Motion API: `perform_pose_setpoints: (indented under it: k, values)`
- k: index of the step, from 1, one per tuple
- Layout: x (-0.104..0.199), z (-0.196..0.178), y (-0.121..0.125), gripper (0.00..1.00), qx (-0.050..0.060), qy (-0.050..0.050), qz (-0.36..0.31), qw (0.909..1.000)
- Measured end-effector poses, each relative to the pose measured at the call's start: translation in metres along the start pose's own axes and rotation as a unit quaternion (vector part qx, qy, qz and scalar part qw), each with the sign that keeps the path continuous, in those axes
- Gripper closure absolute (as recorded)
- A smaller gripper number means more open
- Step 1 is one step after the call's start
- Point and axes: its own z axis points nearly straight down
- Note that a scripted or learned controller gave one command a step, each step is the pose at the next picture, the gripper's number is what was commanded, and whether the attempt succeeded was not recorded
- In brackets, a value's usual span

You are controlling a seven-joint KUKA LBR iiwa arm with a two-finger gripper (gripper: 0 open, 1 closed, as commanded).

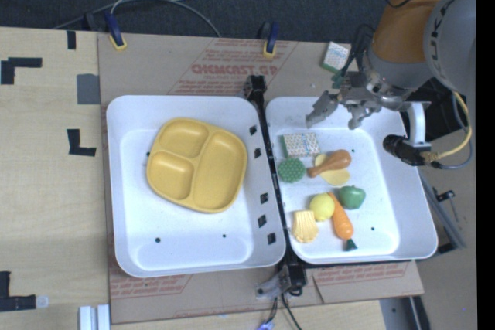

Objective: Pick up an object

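Toy food pile — cracker (pixel 300 144), drumstick (pixel 332 162), lemon (pixel 322 206), carrot (pixel 341 223) — sits in right bin (pixel 402 232). Pincer (pixel 339 114) hovers above bin's far edge, fingers spread, nothing between. Yellow tray (pixel 196 164) in left bin (pixel 131 236).

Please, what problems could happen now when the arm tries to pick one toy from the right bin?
The toys lie packed together: the lemon touches the carrot and the green pepper, so the pincer may push neighbours or grab two. The pincer is open above the bin's far part, apart from the toys; closing there would likely catch nothing. The waffle lies flat, probably hard to grip.
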Motion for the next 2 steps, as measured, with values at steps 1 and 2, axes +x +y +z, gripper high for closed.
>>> perform_pose_setpoints:
  k: [1, 2]
  values:
    - [-0.052, 0.133, -0.055, 0.00, 0.000, 0.000, 0.001, 1.0000]
    - [-0.047, 0.138, -0.094, 0.00, -0.005, -0.002, 0.000, 1.0000]
